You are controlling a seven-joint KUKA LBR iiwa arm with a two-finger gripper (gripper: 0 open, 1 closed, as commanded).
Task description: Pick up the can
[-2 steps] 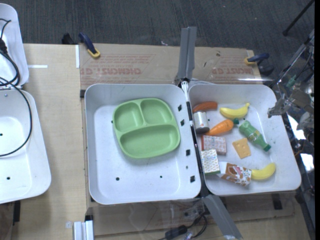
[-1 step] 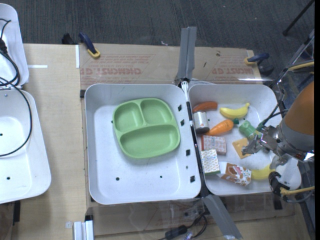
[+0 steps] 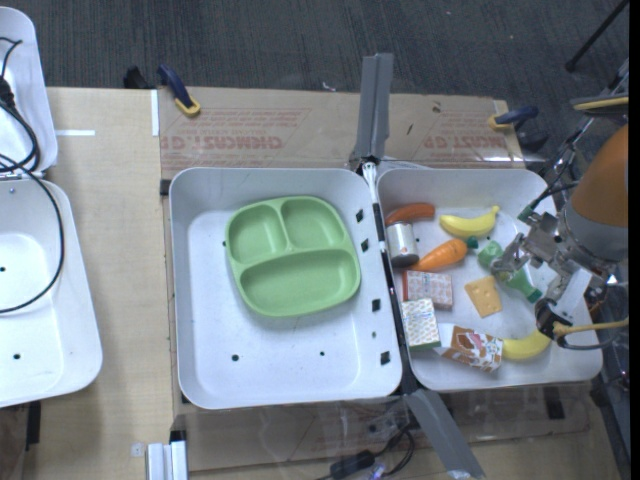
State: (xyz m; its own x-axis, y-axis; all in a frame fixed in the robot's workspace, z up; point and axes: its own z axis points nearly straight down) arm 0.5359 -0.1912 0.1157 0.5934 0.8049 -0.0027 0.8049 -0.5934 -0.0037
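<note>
- The can (image 3: 401, 243) lies on its side near the left wall of the right bin (image 3: 470, 376), long axis running toward the bin's near edge.
- It is silvery with a dark end, beside a carrot (image 3: 441, 256).
- The gripper (image 3: 522, 260) hovers over a green bottle (image 3: 508, 273) toward the right edge; whether it grips cannot be told.

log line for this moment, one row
tool: over right white bin, by green bottle | small silver metal can: lying at bin's left wall, apart from tool | not yet picked

Can (image 3: 401, 240) hemmed by bin wall (image 3: 381, 258), sausage (image 3: 410, 212), carrot (image 3: 442, 256); open above
</note>
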